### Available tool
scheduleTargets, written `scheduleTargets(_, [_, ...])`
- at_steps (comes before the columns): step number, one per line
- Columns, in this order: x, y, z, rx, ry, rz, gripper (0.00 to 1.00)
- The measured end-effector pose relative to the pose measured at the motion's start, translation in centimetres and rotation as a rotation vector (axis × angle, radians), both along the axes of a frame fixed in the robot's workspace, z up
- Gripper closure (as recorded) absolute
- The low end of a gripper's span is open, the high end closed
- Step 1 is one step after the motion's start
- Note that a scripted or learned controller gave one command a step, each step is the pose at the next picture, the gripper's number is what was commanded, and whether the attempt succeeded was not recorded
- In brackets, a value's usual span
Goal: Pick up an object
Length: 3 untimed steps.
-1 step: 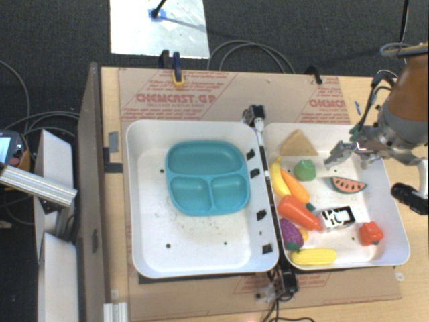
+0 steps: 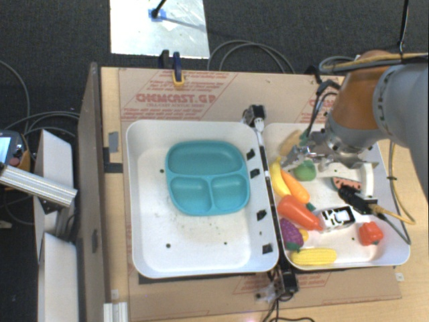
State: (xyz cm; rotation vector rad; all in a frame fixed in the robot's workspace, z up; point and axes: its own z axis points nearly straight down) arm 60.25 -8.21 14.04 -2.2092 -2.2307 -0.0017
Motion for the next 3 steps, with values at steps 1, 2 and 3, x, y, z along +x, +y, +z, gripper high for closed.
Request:
scheduleTargets(1, [5.2, -1.8, -5.9, -0.003, -0.004, -0.004, 0.00])
scheduleTargets(2, [1.2, -2.1, -5.6, -0.002, 0.001, -0.009, 0.00])
scheduleTargets(3, [6.7, -1.1, -5.5, -0.002, 0.007, -0.005, 0.00])
